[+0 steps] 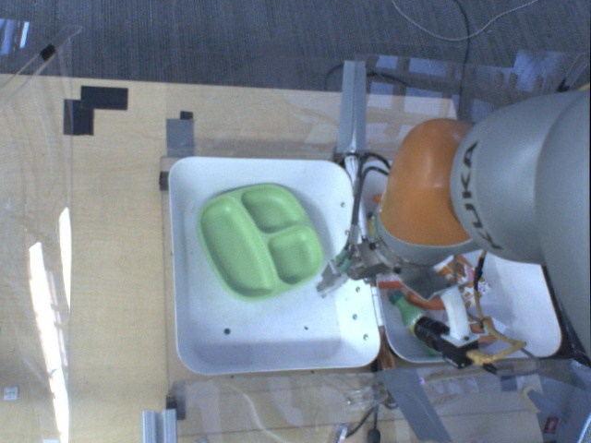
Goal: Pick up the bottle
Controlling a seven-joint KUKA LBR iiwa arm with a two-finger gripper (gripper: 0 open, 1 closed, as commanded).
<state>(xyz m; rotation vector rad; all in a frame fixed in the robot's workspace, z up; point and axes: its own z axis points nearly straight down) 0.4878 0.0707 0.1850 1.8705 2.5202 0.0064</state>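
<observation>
My gripper (334, 275) hangs over the right rim of the left bin (277, 344), just right of the green plate. A small green thing with a red part (404, 308), possibly the bottle, lies in the right bin (536, 335) near its left wall. It is mostly hidden under the wrist and sits apart from the gripper, to its right. Nothing is visible between the fingers.
A green divided plate (261, 238) lies in the left bin, towards its far side. The grey arm with its orange band (425, 187) covers most of the right bin. Thin wires (471, 326) hang by the wrist over the right bin's near part.
</observation>
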